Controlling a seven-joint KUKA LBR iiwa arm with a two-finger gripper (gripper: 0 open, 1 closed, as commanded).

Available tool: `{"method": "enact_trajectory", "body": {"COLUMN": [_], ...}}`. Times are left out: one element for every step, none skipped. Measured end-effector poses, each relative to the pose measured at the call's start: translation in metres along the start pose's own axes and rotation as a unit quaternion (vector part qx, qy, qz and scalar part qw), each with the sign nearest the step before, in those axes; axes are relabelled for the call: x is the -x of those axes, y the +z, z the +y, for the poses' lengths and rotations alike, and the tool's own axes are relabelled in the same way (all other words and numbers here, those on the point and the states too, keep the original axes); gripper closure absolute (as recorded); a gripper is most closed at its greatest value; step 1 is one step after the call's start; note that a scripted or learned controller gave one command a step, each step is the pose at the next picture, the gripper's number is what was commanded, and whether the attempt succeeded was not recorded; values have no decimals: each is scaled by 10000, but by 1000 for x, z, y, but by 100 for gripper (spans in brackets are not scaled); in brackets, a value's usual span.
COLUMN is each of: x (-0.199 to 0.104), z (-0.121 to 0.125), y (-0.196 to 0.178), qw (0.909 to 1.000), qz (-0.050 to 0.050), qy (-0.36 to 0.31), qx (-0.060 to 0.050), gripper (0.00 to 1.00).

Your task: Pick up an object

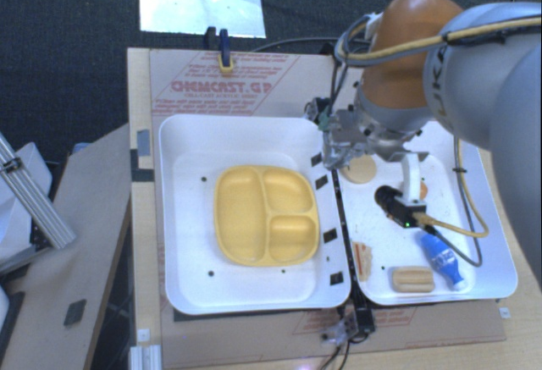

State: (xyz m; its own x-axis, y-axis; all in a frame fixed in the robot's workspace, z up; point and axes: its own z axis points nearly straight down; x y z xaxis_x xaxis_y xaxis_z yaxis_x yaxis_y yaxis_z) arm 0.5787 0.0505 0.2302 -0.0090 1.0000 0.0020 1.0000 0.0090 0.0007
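My gripper [341, 150] hangs over the upper left corner of the right bin [500, 275], close to the divider between the bins. A tan round disc [362, 170] lies just to its right on the bin floor. Nothing shows between the gripper and the disc that tells whether they touch. Lower in the same bin lie a blue bottle [442, 259], a tan bread roll [412, 279] and a striped sandwich-like piece [362, 259]. A small orange bit [423, 188] sits near the arm's bracket.
A yellow divided plate [265, 214] lies in the left bin [182, 190]. The grey arm with its orange band [411, 46] covers the top of the right bin. A blue clamp [224, 46] grips the board's far edge.
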Motion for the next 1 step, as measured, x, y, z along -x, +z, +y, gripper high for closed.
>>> {"method": "enact_trajectory", "body": {"x": [-56], "z": [-13], "y": [11], "qw": [10000], "qz": [0], "qy": [-3], "qx": [-5], "gripper": [100]}}
